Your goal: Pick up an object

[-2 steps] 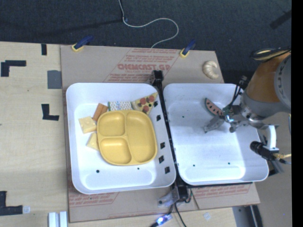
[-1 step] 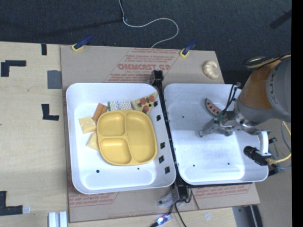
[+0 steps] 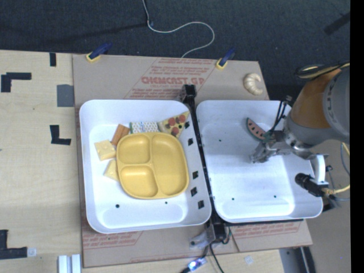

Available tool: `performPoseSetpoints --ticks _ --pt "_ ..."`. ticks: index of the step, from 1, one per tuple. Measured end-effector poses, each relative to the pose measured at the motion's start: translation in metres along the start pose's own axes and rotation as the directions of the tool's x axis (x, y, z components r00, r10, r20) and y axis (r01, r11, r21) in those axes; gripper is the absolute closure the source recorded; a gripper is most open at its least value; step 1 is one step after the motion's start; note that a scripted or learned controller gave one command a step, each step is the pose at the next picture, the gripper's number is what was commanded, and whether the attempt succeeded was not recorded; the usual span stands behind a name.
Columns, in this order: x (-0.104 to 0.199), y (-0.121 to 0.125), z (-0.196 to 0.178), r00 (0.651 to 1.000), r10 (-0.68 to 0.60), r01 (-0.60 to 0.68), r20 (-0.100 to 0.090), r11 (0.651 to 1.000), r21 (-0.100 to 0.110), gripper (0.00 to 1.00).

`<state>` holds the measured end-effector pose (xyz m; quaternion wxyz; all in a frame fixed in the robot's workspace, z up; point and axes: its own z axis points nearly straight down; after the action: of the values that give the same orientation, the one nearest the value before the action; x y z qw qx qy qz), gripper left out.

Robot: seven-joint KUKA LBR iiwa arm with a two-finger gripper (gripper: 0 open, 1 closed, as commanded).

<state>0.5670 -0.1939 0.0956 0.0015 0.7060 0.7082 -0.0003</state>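
My gripper (image 3: pixel 259 154) hangs low over the middle right of the right bin (image 3: pixel 244 201), reaching in from the right under the grey arm with its orange band. A small dark curved piece with red marks (image 3: pixel 253 127) lies on the bin floor just above and left of the gripper, apart from it. In the left bin (image 3: pixel 96 198) a yellow divided plate (image 3: pixel 152 165) lies in the middle. Around its upper left edge are tan cracker-like pieces (image 3: pixel 105 149), a brown piece (image 3: pixel 119 133) and a patterned slice (image 3: pixel 175 122).
A tan lump (image 3: pixel 253 83) rests on the cardboard behind the right bin. A black divider with clips (image 3: pixel 193 147) runs between the bins. A white cable (image 3: pixel 182 30) loops at the back. Blue clamps (image 3: pixel 98 51) hold the cardboard sheet.
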Motion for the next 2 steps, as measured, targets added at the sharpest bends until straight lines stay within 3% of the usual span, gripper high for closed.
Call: performPoseSetpoints --ticks 2 --pt "0.011 0.004 -0.109 1.0 0.001 -0.001 -0.002 1.0 -0.003 1.0"
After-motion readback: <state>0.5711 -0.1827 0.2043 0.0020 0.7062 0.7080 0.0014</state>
